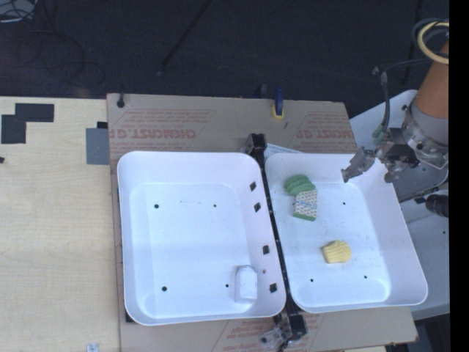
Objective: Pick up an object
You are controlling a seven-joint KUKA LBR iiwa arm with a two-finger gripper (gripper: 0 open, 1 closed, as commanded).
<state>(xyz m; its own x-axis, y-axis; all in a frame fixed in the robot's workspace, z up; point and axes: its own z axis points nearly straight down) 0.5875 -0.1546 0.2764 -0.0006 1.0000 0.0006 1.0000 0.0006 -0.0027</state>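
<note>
Camera view shows me two white bins sitting side by side on a brown board. I start at the left bin (192, 237). It has one thing in it, a small white block (246, 283) down in its front right corner, close to the wall between the bins. It is the same color as the bin, so it is hard to see.

Next I look at the right bin (344, 233). Three things lie in it. A green ridged piece (298, 184) sits near the back left. A small checkered block (305, 204) with white and green squares is just in front of it, and the two look like they touch. A yellow ridged piece (336, 252) lies by itself nearer the middle, well apart from the other two.

On the far right I see the gripper (375, 166) up over the back right part of the right bin. Its two fingers are spread apart and nothing is between them. The things I could pick all lie low in the bins, to the left of the gripper.
</note>
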